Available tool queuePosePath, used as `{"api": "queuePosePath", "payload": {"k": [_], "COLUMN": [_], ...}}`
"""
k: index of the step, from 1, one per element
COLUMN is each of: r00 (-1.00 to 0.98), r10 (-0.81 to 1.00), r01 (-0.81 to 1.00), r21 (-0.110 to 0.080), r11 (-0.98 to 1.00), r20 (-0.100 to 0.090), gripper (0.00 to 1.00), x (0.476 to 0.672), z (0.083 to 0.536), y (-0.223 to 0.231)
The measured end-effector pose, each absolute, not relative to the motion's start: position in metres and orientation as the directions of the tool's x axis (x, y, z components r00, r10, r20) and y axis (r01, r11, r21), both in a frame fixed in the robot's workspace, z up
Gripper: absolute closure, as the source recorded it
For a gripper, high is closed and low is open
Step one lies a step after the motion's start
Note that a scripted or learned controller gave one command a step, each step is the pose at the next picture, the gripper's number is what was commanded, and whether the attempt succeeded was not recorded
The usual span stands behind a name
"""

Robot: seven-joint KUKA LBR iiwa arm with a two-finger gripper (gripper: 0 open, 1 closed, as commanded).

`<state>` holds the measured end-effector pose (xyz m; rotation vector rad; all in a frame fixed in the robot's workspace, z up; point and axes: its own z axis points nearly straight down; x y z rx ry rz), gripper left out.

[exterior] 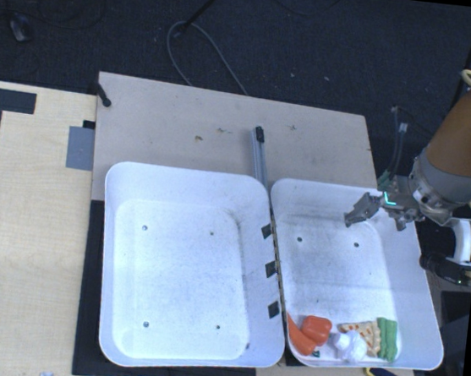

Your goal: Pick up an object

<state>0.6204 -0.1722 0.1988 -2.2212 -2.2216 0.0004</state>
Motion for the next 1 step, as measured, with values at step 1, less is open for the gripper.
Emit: {"api": "queuePosePath", "payload": {"k": [1], "r00": [0.000], "r10": [1.000], "r01": [1.000], "r21": [0.000], "r11": [0.000], "r20": [0.000], "gripper": [0.00], "x": [0.6204], "z": [0.1988], "y": [-0.1722]}}
